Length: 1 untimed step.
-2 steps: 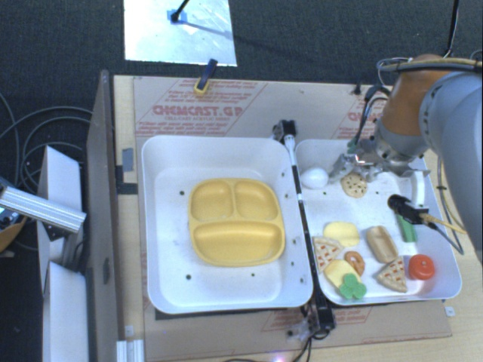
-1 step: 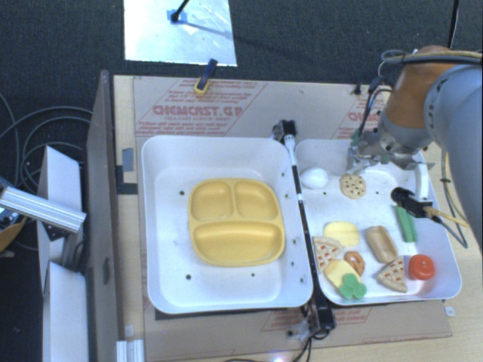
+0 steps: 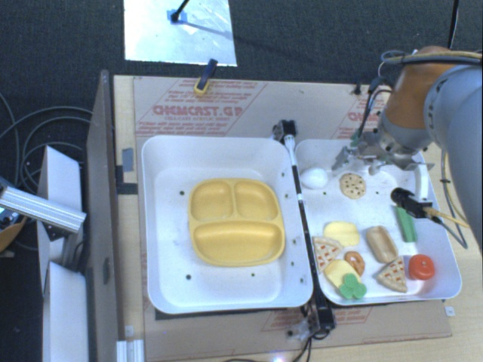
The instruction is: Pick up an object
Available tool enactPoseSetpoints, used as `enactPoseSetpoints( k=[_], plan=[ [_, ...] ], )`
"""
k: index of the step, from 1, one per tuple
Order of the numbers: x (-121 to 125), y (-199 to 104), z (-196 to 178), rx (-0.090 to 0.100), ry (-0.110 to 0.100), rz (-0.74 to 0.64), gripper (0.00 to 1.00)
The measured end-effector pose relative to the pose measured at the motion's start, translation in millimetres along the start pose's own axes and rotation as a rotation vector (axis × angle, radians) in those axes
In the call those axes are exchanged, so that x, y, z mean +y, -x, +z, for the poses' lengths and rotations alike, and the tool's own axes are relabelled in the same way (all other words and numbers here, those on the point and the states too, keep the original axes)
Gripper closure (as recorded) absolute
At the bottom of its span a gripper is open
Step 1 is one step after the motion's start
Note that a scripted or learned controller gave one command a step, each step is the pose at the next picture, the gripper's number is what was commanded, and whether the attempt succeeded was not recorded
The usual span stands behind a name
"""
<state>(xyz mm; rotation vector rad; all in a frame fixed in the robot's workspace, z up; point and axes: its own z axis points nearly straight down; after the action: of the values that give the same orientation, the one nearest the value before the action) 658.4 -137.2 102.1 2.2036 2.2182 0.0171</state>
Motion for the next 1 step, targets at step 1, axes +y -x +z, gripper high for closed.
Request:
enactPoseSetpoints(
  k=[1],
  plan=[
    [-33.9,72.7,11.3,0.002,-0.005,0.011,0.0]
  ],
)
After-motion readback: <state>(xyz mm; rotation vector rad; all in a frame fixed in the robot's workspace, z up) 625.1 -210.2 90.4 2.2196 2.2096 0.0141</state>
